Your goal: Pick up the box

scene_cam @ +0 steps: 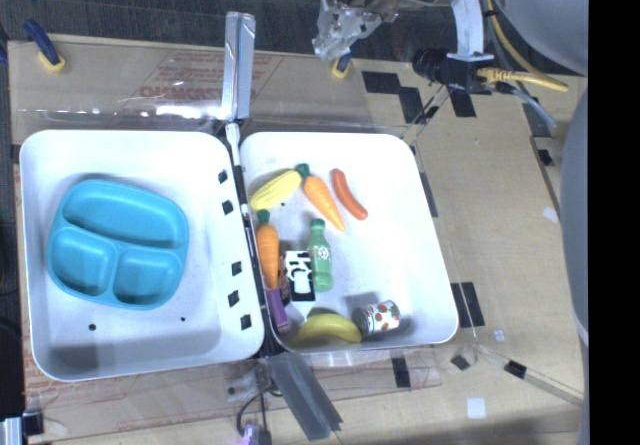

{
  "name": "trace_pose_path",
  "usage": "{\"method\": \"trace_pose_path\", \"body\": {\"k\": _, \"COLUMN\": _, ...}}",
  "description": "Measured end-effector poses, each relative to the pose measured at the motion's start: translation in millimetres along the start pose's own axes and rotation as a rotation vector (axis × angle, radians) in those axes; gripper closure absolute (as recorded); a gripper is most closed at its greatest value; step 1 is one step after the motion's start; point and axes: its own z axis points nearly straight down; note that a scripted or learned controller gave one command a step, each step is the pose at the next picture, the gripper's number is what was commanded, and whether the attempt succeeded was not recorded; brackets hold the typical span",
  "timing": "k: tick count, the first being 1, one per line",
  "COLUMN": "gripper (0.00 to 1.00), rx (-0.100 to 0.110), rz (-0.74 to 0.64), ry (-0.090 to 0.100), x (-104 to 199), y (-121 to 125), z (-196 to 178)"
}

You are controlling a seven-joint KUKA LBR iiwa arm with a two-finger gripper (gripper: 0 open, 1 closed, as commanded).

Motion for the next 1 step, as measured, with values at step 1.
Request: {"method": "trace_pose_path", "body": {"k": 1, "gripper": 1.0, "rx": -0.003, "rz": -0.148, "ry": 0.0, "x": 66.4, "y": 4.5, "z": -0.6}}
